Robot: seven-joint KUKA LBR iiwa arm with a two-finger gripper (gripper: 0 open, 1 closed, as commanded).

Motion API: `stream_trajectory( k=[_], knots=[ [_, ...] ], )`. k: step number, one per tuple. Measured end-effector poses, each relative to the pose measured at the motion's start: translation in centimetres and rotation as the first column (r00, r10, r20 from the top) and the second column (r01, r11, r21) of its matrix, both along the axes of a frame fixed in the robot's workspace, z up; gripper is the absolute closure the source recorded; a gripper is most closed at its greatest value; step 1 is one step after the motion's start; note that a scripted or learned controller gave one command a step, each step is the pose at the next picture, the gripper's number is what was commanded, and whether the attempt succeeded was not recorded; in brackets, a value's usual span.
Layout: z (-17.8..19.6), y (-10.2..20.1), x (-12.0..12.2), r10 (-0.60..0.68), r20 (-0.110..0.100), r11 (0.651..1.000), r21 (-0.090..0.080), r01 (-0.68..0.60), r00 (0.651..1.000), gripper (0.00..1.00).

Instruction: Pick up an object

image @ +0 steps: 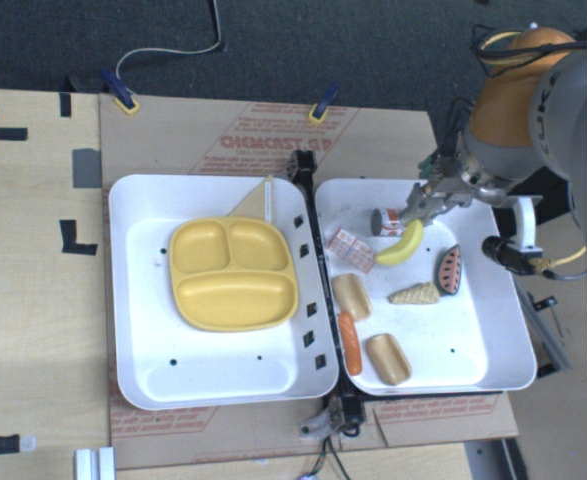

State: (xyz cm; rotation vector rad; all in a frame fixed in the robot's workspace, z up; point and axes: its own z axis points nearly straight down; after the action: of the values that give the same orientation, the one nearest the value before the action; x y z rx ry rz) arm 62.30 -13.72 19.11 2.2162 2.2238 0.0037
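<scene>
The arm (533,98) came in from the right with its gripper (420,208) down over the back of the right bin (493,363), right at the top end of the banana (400,246). Couldn't make out the fingers from that angle — the tip sat at the banana's upper end, next to a small can (384,221), but whether it actually had hold of anything, no idea.

Rest of the right bin: a red-and-white packet (350,248) just left of the banana, a watermelon slice (448,270) to its right, a cone (415,294) below it. Nearer the front there was a bread roll (351,296), a carrot (350,342) along the left wall and a hot dog bun (388,357) beside that.

The left bin (138,298) had a yellow divided plate (234,273) sitting flat in the middle — well apart from the gripper.
</scene>
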Motion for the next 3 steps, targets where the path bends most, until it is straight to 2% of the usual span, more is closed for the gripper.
stream_trajectory(
  k=[1, 2, 3],
  knots=[
    [4.9, 2.8, -8.2, -0.002, -0.004, 1.000, 0.000, 0.002, 1.000, 1.00],
    [4.9, 2.8, -8.2, -0.002, -0.004, 1.000, 0.000, 0.002, 1.000, 0.00],
    [-10.5, -0.4, -4.7, -0.003, 0.000, 1.000, -0.001, 0.003, 1.000, 0.00]
  ],
)
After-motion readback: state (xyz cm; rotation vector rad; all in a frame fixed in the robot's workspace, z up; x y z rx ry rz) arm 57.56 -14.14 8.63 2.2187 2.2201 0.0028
